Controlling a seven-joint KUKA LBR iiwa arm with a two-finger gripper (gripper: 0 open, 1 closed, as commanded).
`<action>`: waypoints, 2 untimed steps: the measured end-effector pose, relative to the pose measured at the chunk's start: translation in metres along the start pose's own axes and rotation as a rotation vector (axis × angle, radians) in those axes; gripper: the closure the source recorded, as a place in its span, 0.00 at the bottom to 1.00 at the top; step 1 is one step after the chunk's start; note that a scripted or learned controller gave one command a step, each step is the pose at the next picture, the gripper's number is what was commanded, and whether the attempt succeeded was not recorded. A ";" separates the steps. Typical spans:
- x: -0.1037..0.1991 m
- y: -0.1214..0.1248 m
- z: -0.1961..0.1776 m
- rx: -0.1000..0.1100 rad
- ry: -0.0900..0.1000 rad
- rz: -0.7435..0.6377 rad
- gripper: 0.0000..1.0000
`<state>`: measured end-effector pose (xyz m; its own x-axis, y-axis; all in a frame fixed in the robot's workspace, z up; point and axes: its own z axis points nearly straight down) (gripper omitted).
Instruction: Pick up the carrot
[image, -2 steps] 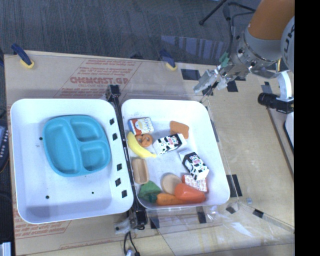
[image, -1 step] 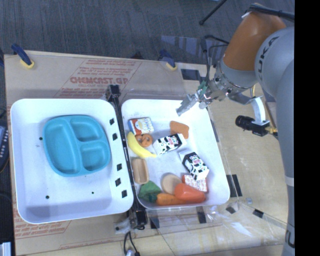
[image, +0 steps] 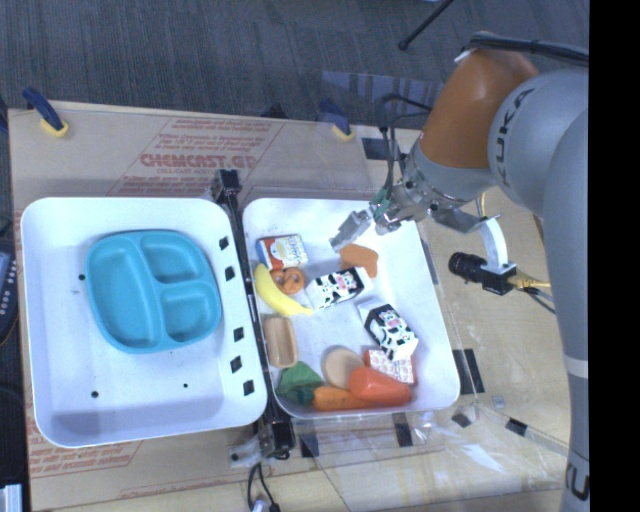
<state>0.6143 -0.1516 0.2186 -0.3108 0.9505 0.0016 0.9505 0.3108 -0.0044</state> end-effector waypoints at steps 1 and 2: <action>-0.037 0.018 0.126 -0.005 -0.004 -0.035 0.00; -0.037 0.018 0.115 -0.005 -0.005 -0.040 1.00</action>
<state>0.6427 -0.1809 0.1036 -0.3483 0.9374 -0.0029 0.9374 0.3483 0.0001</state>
